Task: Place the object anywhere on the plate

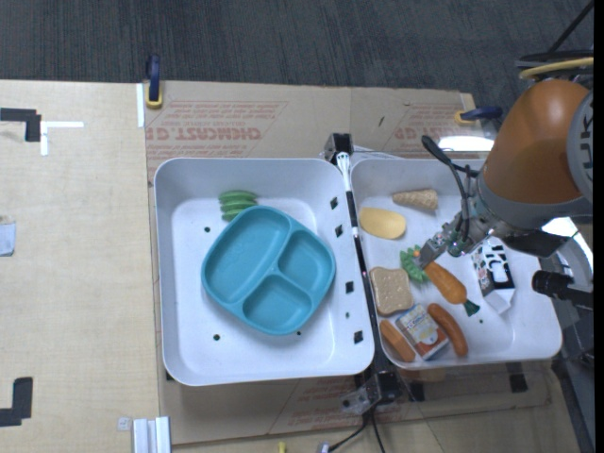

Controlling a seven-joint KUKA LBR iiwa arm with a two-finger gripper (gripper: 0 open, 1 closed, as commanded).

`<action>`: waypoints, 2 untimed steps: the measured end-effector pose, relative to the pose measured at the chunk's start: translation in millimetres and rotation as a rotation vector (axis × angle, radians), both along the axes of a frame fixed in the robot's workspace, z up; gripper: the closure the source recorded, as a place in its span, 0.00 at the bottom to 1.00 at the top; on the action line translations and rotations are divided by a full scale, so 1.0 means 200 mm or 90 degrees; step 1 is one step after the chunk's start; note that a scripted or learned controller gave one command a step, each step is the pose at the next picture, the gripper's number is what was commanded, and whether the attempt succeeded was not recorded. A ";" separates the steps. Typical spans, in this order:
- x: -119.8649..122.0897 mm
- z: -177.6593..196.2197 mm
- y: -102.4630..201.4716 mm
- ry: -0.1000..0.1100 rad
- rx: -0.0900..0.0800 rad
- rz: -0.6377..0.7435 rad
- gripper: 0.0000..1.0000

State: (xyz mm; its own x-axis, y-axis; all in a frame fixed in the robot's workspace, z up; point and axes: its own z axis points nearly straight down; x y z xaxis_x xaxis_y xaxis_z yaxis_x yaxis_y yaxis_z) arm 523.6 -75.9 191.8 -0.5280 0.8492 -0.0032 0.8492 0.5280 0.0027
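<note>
Over the right bin [528,343], camera view: my gripper [451,244] hangs low above the cluttered food, just up and right of the carrot [445,281]. Whether my fingers stand apart or together I cannot tell; the wrist and cabling blur them, and I see nothing clamped between them.

Nearest candidate: the carrot, directly below and a touch left of my tip. Its long axis runs on a diagonal, leafy green top toward upper left, orange point toward lower right. I judge a grasp wants my jaws across that diagonal, not along it.

Close neighbours: bread slice [390,290] just left of the greens, sausage [448,327] below, small packet [418,330] beside it, milk carton [494,272] to the right. Crowded, so a nudge could shift them.

Left bin [179,347]: the blue plate [270,270], three compartments, sits mid-bin, green beans [239,201] touching its upper edge. The plate lies well apart from me, to the left, across the wall between the bins. Any carry must lift over that wall and travel left.
</note>
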 end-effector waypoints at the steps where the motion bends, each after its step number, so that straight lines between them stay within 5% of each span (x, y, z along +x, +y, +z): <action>1: 0.09 0.10 0.50 0.001 0.000 0.016 1.00; 2: 0.09 0.10 0.50 0.001 -0.001 0.016 0.00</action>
